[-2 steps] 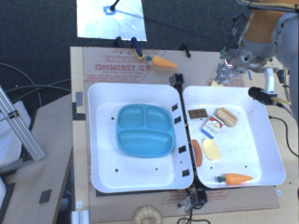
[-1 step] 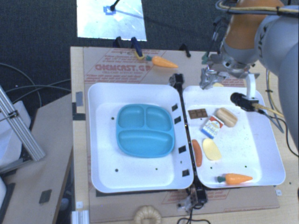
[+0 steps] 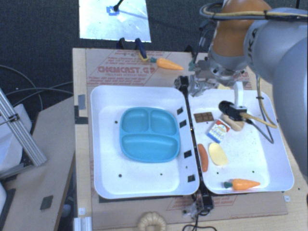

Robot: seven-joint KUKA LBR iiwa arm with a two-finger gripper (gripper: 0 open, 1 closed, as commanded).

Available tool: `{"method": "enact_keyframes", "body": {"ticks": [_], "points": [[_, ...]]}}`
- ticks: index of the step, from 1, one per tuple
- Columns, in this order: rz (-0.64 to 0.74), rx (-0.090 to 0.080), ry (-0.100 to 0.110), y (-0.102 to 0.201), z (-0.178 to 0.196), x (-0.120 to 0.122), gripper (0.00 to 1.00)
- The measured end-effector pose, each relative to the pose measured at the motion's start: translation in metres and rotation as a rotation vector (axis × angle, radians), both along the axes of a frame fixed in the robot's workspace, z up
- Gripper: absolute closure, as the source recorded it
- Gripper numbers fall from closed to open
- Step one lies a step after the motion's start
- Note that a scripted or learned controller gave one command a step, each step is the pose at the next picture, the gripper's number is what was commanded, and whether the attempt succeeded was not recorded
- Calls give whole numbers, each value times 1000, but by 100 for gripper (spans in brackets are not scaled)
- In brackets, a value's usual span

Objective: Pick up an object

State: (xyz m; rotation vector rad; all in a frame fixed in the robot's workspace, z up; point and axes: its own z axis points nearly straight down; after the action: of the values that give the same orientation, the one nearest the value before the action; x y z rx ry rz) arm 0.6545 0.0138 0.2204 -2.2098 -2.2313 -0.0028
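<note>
Gripper (image 3: 197, 84) hangs over far-left corner of right bin (image 3: 279, 170), finger state cannot tell. Blue divided plate (image 3: 149, 134) sits in left bin (image 3: 103, 177).

Bright, even light from overhead on my white bins (image 3: 144, 186); soft shadows only. Strong glare off the silver sheet (image 3: 114, 13) at eleven o'clock. Slightly grainy, my arm (image 3: 269, 42) softly blurred.

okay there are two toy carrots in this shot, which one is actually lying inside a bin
The carrot at the near edge of the right bin, green tip pointing left. The other carrot lies outside both bins, on the cardboard sheet behind them.
</note>
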Motion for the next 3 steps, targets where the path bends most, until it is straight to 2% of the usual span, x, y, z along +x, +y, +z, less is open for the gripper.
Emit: {"method": "enact_keyframes", "body": {"ticks": [1,2,3], "points": [[-1,-1,-1,51,-1,-8,100],[-2,0,-4,82,13,5,100],[-10,-2,-2,70,9,9,100]]}}
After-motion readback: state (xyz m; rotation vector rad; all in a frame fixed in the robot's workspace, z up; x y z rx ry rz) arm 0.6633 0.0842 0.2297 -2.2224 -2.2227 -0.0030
